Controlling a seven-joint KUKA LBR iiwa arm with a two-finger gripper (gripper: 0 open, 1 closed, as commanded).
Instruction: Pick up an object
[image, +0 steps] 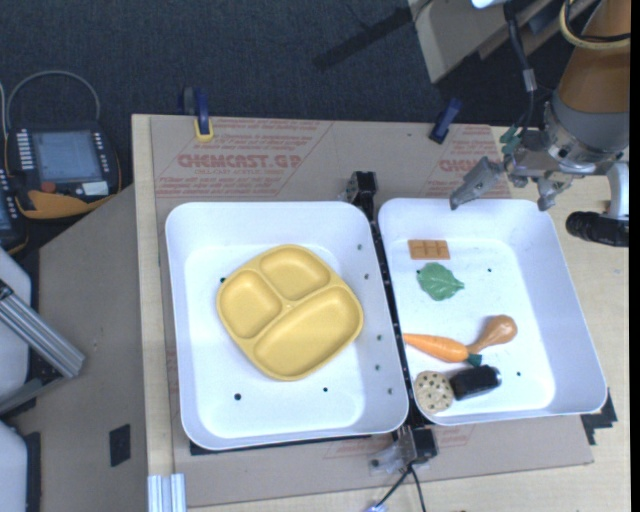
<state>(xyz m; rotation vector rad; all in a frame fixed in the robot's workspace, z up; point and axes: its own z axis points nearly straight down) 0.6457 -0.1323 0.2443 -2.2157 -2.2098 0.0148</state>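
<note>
Above the far edge of the right bin (570, 300), the gripper (508, 184) hangs with its fingers spread wide apart and nothing between them. Below it in that bin lie a brown cracker (429, 249), a green leaf (439, 281), a carrot (436, 346), a tan drumstick (492, 331), a speckled cookie (432, 392) and a black block (473, 382) just beside the cookie. Over in the left bin (190, 330) sits a yellow divided plate (289, 311).
</note>
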